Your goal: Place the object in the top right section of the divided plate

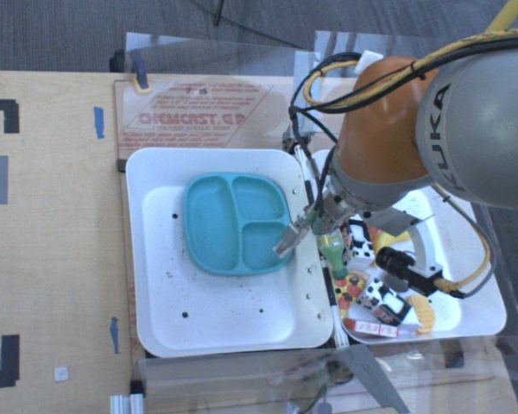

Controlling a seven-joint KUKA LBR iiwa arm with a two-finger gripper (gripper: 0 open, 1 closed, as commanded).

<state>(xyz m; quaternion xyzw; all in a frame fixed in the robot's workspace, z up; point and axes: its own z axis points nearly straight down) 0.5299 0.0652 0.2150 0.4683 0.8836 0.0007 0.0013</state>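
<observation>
- Camera view: the teal divided plate (236,222) lies in the left bin (155,317), with bare white floor below it.
- The gripper (287,244) hangs over the plate's right edge; whether its fingers are open cannot be told.
- The arm (397,136) hides much of the right bin (483,309); small objects (371,296) crowd there, and the task's object cannot be picked out.

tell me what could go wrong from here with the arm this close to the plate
1. The gripper sits at the right rim of the teal divided plate, by its lower right section; a release here may miss the top right one.
2. It could nudge the plate across the left bin.
</observation>
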